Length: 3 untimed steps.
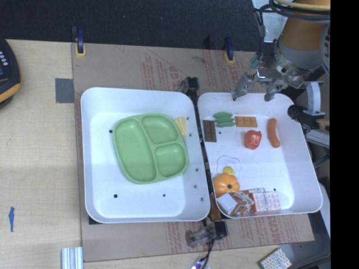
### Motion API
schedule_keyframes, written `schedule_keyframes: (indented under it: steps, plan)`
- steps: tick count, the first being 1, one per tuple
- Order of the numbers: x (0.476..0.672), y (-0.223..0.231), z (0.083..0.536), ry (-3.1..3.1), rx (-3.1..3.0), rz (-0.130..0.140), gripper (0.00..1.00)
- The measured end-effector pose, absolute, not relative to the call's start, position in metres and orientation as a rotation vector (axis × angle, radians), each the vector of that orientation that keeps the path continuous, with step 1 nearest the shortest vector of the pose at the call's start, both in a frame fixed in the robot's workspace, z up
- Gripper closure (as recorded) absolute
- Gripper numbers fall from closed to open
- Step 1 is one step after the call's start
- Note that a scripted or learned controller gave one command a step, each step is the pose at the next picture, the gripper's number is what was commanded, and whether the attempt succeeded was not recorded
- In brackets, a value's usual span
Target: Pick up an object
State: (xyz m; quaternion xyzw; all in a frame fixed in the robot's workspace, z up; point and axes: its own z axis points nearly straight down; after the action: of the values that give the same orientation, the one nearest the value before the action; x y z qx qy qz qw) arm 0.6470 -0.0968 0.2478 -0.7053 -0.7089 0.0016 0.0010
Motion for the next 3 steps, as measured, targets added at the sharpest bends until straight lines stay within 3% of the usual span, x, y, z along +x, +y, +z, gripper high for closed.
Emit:
schedule_keyframes:
  steps: [1, 2, 3]
  plan:
    - [0.635, -0.138, 0.142, -2.219, -2.214, 0.015, 0.00]
    - [0.621, -0.167, 0.089, -2.222, -2.214, 0.011, 0.00]
    - [0.623, -0.167, 0.103, -2.226, -2.214, 0.008, 1.00]
